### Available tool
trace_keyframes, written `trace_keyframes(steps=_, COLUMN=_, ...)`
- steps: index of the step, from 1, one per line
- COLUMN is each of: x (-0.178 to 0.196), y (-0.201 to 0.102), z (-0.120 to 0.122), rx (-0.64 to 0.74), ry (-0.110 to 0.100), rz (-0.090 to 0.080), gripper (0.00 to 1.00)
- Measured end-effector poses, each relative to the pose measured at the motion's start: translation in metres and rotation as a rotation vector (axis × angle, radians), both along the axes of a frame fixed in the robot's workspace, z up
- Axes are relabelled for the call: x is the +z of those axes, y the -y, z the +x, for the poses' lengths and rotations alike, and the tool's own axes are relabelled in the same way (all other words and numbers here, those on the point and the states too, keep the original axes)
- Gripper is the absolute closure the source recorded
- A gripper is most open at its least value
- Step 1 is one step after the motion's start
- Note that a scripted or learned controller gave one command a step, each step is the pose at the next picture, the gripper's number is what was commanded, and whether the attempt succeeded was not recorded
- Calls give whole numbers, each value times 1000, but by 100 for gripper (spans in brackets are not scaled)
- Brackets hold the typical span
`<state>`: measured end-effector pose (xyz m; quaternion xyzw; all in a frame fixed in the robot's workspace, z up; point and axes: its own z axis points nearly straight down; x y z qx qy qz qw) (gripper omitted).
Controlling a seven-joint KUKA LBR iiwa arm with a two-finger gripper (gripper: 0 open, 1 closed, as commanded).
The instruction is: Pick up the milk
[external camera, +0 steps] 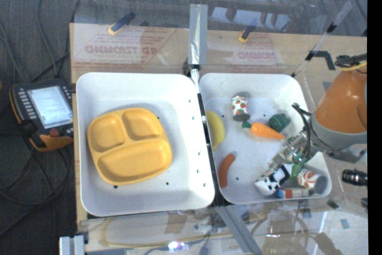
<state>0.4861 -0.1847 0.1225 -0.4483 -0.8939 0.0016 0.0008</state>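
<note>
The milk [270, 182] is a small white carton with black cow patches, lying near the front of the right bin [262, 83]. My gripper [290, 155] hangs just above and to the right of it, its tip close to the carton's upper end. The arm's orange band [343, 106] sits over the bin's right edge. Whether the gripper touches the carton is unclear.
Around the milk lie a small printed can [309, 180] and a thin tube [293, 193]. Further back are a carrot [266, 131], a green piece [279, 122] and a strawberry can [240, 106]. A banana [215, 128] and a sausage [225, 169] lie left. The left bin [119, 83] holds a yellow divided plate [129, 144].
</note>
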Motion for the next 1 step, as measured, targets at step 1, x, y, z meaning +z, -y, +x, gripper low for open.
trace_keyframes(steps=1, x=0, y=0, z=0, rx=0, ry=0, rz=1, gripper=0)
